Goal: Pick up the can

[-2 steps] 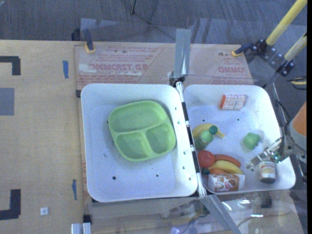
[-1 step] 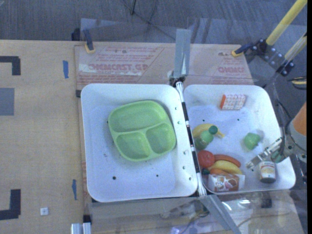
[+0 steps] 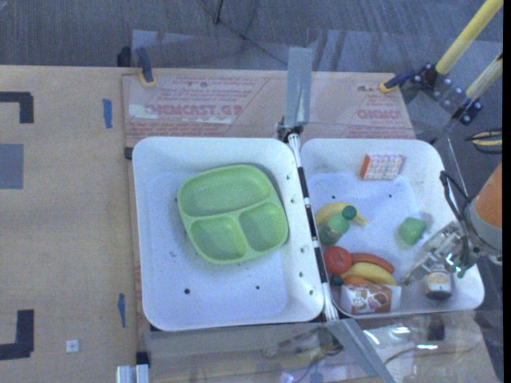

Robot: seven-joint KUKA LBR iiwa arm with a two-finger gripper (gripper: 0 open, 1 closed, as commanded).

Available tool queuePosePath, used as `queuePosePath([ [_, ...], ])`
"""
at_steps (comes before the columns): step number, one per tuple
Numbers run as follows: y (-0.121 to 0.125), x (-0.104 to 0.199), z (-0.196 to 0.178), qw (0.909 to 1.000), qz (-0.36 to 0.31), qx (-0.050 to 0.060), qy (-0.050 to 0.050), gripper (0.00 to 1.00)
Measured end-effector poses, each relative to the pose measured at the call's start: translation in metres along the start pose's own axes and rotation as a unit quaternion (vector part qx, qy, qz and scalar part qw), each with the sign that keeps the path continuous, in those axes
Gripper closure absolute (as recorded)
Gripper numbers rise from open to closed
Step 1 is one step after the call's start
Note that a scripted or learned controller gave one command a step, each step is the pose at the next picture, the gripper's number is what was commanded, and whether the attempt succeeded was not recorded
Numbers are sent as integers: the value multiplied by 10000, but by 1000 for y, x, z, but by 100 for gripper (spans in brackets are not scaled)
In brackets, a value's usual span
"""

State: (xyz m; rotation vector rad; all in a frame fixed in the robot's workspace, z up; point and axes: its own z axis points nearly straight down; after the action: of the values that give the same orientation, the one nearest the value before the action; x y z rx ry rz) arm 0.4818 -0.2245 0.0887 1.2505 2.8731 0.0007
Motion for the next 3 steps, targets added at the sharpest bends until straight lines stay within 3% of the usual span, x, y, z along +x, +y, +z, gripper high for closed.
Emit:
queuePosePath([
  [1, 45, -27, 0, 9933, -1152, -11, -26, 0],
  [2, 14, -12, 0, 9757, -2191, -14, -23, 0],
  [3, 17, -15, -12, 9760, -2177, -42, -89, 100],
])
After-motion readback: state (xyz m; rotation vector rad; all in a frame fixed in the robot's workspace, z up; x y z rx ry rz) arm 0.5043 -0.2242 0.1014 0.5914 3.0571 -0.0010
